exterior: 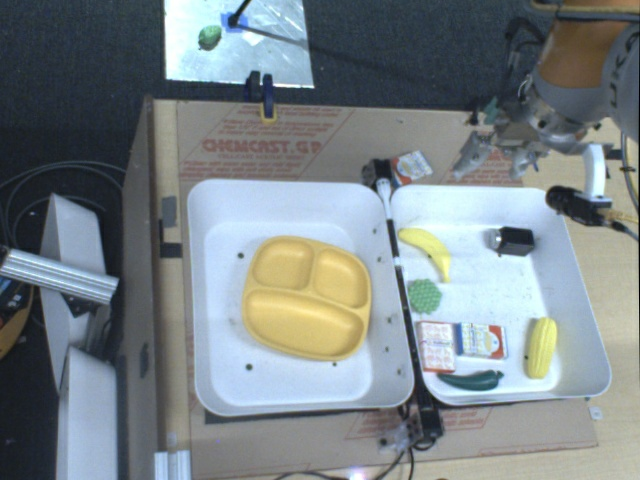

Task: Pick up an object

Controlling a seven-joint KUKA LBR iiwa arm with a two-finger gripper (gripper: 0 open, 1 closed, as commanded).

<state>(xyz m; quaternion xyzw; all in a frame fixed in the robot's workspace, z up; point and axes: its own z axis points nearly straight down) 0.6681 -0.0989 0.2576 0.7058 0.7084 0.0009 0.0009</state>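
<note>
Cardboard [300, 138] covers the table under two white bins; red print on it reads "CHEMCAST", the remainder too small to make out. Dark carpet lies beyond it, with a shiny sheet [237, 28] at the upper middle of the frame carrying a small green lump [209, 37]. Cables [60, 183] and a metal bar [58, 275] sit at the left edge.

The left bin [215, 218] holds a yellow divided tray [306, 297], lying flat at its centre. The right bin [585, 298] holds the loose things: a banana [428, 251] at its upper left, a black block [513, 241] at upper middle, a green bumpy ball [424, 294] just below the banana, a flat printed card [462, 344] with red and blue marks whose writing is unreadable, a dark green pepper [471, 379] along the bottom rim, and a yellow corn cob [541, 347] at lower right. A small packet [408, 167] rests on the cardboard just above the seam between bins.

The arm enters at upper right, its gripper [492, 156] above the right bin's top rim, apart from every item. Whether the jaws are released or clenched, I cannot tell.
</note>
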